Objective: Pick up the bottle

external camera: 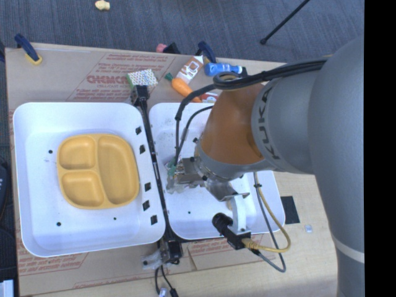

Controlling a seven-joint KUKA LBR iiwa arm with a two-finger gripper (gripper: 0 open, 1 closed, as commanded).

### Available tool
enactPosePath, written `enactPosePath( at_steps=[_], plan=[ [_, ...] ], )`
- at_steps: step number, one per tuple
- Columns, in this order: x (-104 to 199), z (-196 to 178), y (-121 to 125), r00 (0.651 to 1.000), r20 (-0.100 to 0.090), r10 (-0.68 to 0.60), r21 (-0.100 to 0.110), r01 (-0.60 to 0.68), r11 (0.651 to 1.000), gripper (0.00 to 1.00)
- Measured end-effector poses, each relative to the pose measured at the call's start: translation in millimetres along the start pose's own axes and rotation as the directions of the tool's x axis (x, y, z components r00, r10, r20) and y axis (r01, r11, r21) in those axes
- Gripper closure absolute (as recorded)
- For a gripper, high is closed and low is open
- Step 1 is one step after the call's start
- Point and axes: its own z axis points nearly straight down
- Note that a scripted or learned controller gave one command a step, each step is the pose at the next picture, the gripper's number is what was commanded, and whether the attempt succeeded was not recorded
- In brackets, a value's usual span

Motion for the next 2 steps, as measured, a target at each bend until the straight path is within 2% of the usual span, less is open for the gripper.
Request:
enactPosePath(
  at_steps=[1, 2],
  plan=[
    [-28.7, -85.0, -0.1, 0.949, 0.003, -0.315, -0.005, 0.315, 0.949, 1.0],
    [7.9, -0.4, 1.0, 0.784, 0.001, -0.621, 0.0, 0.621, 0.784, 1.0]
  ],
)
